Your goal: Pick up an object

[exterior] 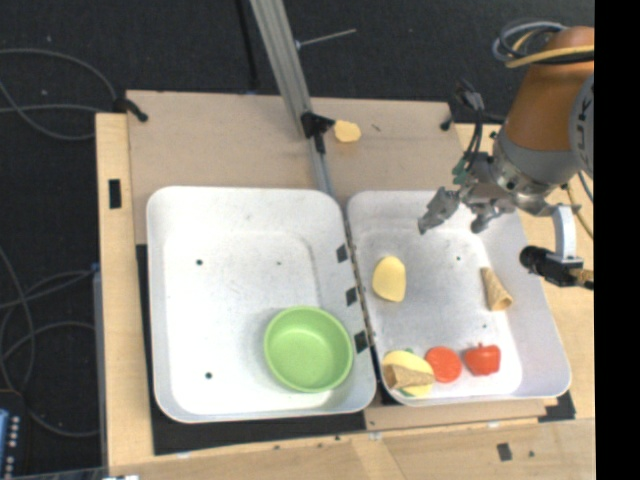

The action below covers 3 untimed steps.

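The gripper (pixel 459 211) is hanging over the upper part of the right bin (pixel 540 368) with its two fingers spread apart and nothing between them — no object is being pinched. Any of the small things in that bin could be serving as the target: a pale yellow lump (pixel 390 278) is lying near the bin's left wall, a tan cone-shaped piece (pixel 497 289) is resting toward the right side, and along the near edge a yellow-and-tan piece (pixel 408 372), an orange-red ball (pixel 443 364) and a red toy fruit (pixel 482 359) are sitting close together. The green bowl (pixel 308 348) is sitting in the left bin (pixel 200 238).

The risks, as I am judging them: the three items at the near edge are crowding each other, so the fingers coming down there may be landing on two at once or knocking one aside. The yellow lump looks rounded and may be slipping out of a pinch — and it is lying close to the wall, which could be blocking one finger. The cone is standing well apart, probably the safest choice.
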Each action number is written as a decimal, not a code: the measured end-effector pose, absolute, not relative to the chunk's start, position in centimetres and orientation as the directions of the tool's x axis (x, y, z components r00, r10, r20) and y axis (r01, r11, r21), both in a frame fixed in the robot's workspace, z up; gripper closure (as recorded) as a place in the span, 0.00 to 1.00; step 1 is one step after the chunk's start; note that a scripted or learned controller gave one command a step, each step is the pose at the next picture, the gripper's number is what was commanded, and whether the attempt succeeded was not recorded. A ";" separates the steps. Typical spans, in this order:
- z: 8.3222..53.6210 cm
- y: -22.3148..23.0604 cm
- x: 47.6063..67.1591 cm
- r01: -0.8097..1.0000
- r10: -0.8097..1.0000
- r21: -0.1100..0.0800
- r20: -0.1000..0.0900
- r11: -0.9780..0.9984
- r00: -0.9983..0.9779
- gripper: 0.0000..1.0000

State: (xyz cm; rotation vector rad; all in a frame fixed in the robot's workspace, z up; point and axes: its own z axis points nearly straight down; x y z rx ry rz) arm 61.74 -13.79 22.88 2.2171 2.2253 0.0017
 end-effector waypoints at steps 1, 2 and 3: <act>22.9 -13.8 61.7 1.000 1.000 0.001 0.001 0.004 -0.004 0.00; 16.6 -14.2 61.6 1.000 1.000 -0.005 -0.002 0.000 0.000 0.00; 10.7 -14.6 62.3 1.000 1.000 -0.004 -0.003 -0.002 0.002 0.00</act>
